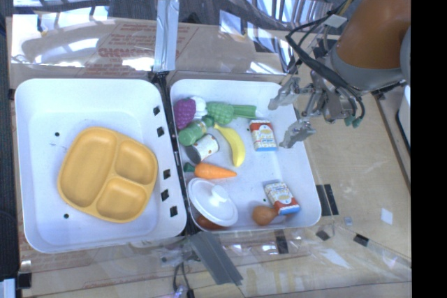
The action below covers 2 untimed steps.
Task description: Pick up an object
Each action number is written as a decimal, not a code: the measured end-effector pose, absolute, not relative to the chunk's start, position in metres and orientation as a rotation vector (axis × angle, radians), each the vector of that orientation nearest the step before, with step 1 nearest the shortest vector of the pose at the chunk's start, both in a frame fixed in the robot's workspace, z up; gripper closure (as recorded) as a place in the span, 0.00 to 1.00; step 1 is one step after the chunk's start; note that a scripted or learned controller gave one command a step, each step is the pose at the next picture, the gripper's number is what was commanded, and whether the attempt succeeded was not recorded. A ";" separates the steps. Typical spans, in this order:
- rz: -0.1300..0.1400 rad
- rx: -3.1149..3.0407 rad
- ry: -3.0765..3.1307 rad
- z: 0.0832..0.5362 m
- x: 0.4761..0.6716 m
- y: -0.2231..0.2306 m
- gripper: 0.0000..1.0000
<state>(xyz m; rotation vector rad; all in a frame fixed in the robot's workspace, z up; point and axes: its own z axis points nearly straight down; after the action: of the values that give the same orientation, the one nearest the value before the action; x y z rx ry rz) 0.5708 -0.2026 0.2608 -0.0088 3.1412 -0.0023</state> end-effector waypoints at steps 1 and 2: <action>0.006 0.069 3.152 0.125 0.578 -0.207 0.00; -0.007 0.000 3.125 0.099 0.583 -0.167 0.00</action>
<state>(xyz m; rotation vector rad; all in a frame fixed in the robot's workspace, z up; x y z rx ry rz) 0.5829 -0.1670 0.0994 0.0005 3.1253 -0.0070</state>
